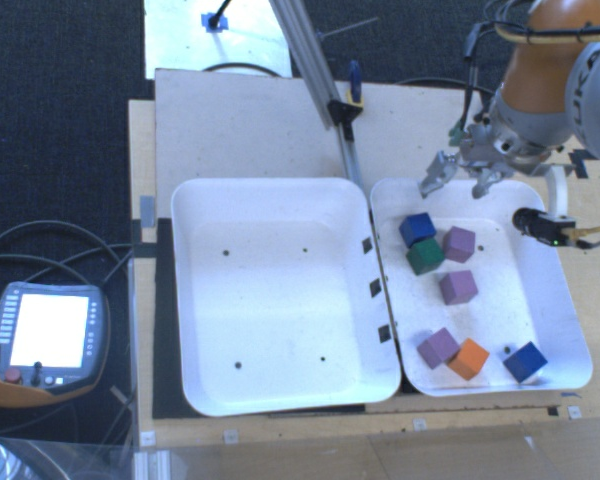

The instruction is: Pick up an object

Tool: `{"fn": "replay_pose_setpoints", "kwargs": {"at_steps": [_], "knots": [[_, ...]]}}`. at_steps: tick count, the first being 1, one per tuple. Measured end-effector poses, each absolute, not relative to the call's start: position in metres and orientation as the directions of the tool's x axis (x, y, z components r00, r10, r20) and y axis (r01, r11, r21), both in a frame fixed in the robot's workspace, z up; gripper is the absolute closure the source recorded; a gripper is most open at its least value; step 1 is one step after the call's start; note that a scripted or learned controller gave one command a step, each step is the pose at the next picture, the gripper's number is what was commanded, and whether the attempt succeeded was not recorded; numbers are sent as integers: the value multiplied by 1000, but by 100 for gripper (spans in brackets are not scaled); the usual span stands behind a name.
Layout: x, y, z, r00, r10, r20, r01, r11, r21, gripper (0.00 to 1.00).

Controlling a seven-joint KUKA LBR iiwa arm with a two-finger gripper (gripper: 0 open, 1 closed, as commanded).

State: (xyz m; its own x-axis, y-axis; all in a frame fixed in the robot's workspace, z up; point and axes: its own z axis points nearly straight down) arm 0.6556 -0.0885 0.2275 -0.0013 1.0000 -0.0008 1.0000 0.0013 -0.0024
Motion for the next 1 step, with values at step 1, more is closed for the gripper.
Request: {"fn": "replay_pose_setpoints", "kwargs": {"at_steps": [1], "knots": [[648, -95, 171, -2, 1000, 0, 1000, 2, -4, 0]]}}
